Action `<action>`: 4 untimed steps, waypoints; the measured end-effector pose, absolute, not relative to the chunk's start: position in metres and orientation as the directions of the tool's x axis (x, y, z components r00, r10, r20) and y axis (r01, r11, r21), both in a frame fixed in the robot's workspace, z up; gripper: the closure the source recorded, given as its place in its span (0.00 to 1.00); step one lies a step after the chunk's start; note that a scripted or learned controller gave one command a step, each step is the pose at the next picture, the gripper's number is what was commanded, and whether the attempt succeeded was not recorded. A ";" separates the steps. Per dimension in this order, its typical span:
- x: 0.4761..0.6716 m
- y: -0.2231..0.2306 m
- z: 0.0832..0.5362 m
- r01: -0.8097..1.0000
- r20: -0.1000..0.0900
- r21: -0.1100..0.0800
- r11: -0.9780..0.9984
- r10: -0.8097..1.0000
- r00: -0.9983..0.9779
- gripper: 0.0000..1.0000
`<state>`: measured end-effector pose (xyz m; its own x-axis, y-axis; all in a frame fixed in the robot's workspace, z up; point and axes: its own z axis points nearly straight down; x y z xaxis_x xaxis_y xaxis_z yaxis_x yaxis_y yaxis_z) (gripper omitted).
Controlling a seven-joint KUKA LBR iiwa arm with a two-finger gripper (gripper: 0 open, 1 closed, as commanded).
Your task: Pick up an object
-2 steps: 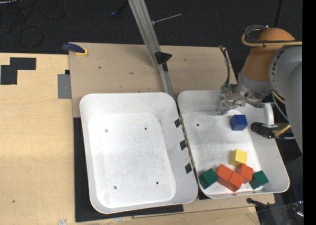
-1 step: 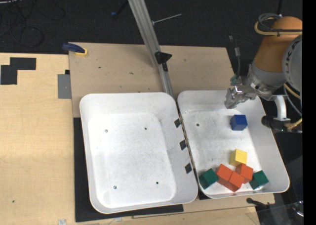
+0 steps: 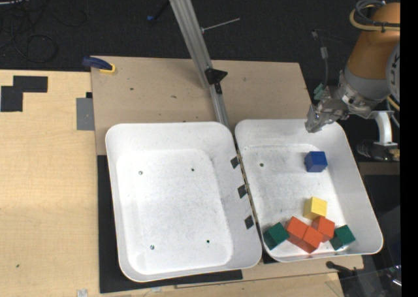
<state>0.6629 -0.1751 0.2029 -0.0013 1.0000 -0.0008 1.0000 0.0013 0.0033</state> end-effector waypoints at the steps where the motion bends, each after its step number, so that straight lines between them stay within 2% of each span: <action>1: 0.663 -0.176 0.230 1.000 -0.001 0.002 0.002 1.000 -0.002 1.00; 2: 0.648 -0.131 0.220 1.000 0.002 -0.005 0.003 1.000 -0.003 1.00; 3: 0.628 -0.079 0.232 1.000 0.003 -0.003 0.005 1.000 -0.005 1.00; 4: 0.606 -0.037 0.222 1.000 0.002 -0.006 0.003 1.000 -0.003 1.00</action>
<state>0.6061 -0.0367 0.2224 -0.0027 1.0000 0.0021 1.0000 0.0027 -0.0062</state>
